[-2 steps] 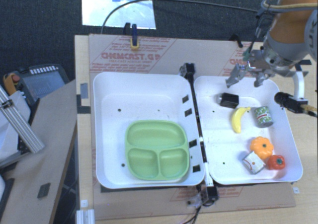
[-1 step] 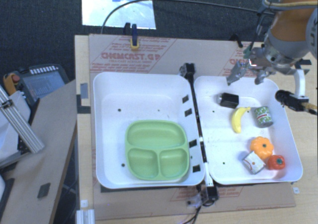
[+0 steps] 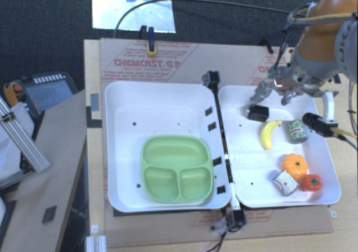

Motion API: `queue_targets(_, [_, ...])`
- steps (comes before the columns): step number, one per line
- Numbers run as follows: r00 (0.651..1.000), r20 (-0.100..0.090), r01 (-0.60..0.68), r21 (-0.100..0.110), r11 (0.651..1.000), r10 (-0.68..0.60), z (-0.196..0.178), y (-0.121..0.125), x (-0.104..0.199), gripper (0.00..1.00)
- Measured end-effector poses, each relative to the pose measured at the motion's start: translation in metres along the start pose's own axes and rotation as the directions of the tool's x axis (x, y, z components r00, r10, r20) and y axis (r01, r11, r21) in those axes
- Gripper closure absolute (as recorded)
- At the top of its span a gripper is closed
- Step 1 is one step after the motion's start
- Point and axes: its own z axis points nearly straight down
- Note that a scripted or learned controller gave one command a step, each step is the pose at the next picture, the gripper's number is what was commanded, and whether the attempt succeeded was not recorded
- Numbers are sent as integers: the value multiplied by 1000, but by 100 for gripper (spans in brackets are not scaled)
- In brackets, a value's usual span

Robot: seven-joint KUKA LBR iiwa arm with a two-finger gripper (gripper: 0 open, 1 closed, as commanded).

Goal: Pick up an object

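One banana [image 3: 269, 133], one green tray [image 3: 177, 168], two bins [image 3: 120, 133]

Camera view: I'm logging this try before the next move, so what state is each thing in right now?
Gripper: open, holding nothing, above the right bin's far end.
Black block: lying just below the gripper.
Banana: lying flat, untouched.
Green can: on its side.
Orange pumpkin: upright.
Small carton: tilted.
Tomato: resting by the carton.
Green divided plate: flat in the left bin.
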Motion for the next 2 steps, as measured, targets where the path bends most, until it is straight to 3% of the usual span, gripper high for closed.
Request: queue_targets(2, [1000,-1,0,1,1000,0,122,1,-8,0])
